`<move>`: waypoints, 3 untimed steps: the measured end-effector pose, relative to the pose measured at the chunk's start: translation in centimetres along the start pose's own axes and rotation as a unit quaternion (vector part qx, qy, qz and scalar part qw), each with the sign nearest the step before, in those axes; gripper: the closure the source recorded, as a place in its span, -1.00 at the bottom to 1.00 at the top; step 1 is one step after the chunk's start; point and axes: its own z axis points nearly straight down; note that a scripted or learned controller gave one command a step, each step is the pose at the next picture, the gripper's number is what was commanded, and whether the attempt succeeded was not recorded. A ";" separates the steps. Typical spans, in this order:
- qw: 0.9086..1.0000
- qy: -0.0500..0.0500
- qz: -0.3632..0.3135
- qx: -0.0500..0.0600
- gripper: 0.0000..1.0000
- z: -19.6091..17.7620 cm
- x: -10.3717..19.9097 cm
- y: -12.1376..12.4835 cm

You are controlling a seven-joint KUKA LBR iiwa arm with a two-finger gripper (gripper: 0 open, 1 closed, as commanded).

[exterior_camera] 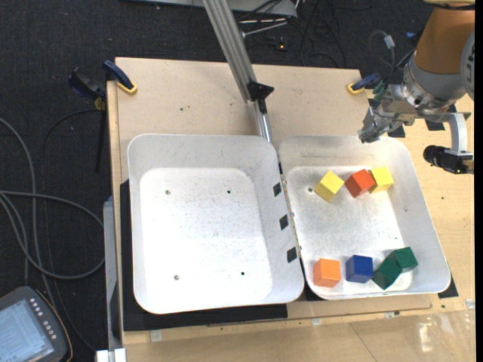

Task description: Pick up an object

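White bins sit side by side on the bench, the right bin [423, 225] holding seven blocks. A yellow block [329, 185], a red-orange block [360, 182] and a smaller yellow block [382, 178] line its far half; an orange block [327, 271], a blue block [360, 268] and two green blocks [395, 267] lie along its near edge. The gripper [371, 133] hangs over the bin's far rim, its grip state impossible to tell.
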 end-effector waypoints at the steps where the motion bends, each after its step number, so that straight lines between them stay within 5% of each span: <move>1: 1.000 0.001 -0.001 0.002 1.00 -1.7 0.0 0.1; 3: 1.000 0.002 -0.005 0.004 1.00 -2.6 11.4 -1.7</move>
